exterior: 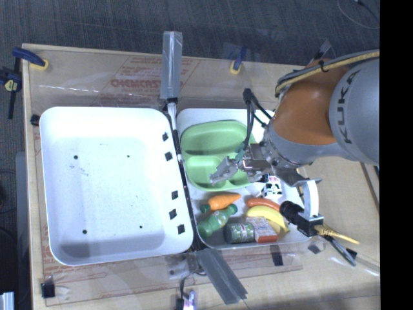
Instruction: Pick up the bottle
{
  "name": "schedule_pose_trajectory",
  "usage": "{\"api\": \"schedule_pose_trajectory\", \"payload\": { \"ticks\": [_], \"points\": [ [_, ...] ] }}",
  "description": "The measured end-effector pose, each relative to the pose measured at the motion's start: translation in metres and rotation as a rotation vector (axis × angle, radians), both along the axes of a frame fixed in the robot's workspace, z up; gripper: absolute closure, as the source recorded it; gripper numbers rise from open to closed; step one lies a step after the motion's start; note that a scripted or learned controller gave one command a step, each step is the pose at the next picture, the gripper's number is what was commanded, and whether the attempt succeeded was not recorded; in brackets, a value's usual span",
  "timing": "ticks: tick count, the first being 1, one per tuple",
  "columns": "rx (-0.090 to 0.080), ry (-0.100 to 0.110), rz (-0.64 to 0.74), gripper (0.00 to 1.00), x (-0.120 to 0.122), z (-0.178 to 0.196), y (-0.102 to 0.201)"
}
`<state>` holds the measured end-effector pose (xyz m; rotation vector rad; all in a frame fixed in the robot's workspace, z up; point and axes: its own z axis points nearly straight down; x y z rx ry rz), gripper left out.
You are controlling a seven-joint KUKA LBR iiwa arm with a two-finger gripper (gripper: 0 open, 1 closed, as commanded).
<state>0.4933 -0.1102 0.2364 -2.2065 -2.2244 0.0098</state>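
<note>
The bottle is green and lies on its side near the front left corner of the right bin. My gripper hangs over the lower green dish, a short way behind the bottle and apart from it. The grey arm with its orange band reaches in from the right and hides the bin's right side.
Around the bottle lie a carrot, a banana and a dark green can. A larger green bowl fills the back of the right bin. The left bin stands beside it across a shared wall.
</note>
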Motion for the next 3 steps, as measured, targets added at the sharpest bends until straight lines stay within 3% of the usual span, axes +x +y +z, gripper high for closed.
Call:
{"api": "schedule_pose_trajectory", "payload": {
  "ticks": [1, 2, 3],
  "points": [
    [-0.001, 0.001, -0.127, 0.00, 0.041, -0.063, -0.035],
    [-0.002, 0.000, -0.185, 0.00, 0.099, -0.072, -0.091],
    [-0.008, -0.024, -0.232, 0.00, 0.144, -0.138, -0.094]
  ]
}}
